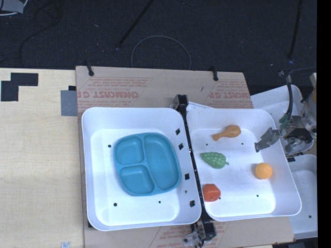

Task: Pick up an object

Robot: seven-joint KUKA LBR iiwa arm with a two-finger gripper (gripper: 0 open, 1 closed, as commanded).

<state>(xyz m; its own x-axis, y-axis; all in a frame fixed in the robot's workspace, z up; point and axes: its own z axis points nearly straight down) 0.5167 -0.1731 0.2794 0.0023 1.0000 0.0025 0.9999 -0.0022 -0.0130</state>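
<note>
The gripper [269,137] hangs at the right bin's [289,203] far edge; finger opening cannot be determined, and nothing is visibly held. The orange ball [263,171] lies just below the fingers. Risk: the round ball rolls away under off-centre contact.

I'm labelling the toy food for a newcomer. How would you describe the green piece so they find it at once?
Start at the right bin, the one without the blue tray. Near its middle, close to the divider, lies the green bumpy piece. It is the only green item; its neighbours are tan, orange and red.
</note>
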